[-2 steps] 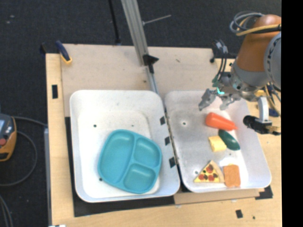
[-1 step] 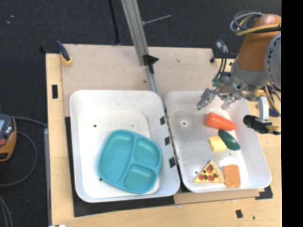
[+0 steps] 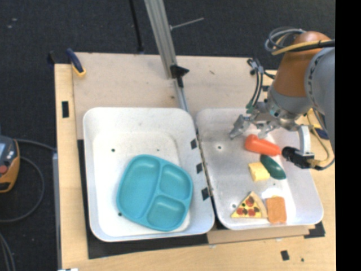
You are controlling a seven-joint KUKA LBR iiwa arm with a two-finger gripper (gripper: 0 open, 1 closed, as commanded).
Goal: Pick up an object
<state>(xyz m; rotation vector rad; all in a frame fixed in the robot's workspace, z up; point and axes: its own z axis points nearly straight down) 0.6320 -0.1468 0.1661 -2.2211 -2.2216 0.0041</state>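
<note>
Right bin (image 3: 225,208): hand (image 3: 248,126) near far edge, above carrot (image 3: 262,145) (grip unclear).

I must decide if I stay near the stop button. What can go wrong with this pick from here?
1. The claw hangs over the right bin just beside the orange carrot; closing there may push it away rather than grip it.
2. The carrot, dark green piece and yellow block lie close together, so a descent could knock a neighbour.
3. The carrot looks rounded and may slip.
</note>
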